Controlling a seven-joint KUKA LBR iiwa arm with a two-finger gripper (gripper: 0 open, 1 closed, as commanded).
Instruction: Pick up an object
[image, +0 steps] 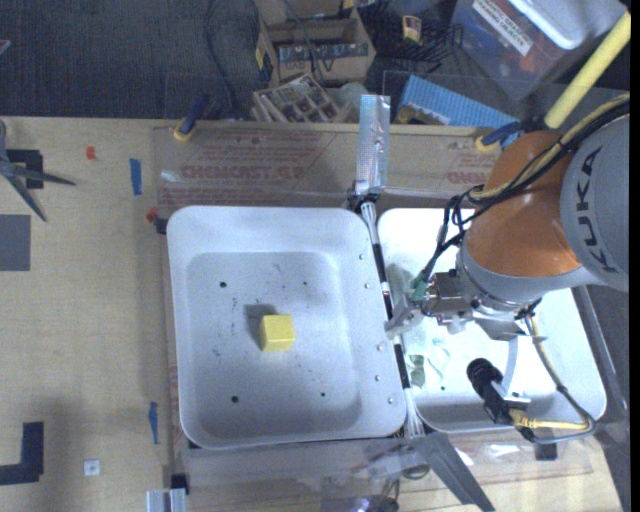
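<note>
Yellow block (278, 332), near left bin (200, 240) centre: seemingly light, rigid, flat-sided; best pinched across opposite faces; gripper (412, 318) state cannot be told.

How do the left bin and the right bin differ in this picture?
The left bin holds a yellow block near its middle; the right bin has the arm over it. The left bin looks grey and shaded, the right bin brightly lit. Both are shallow, white and set side by side.
</note>
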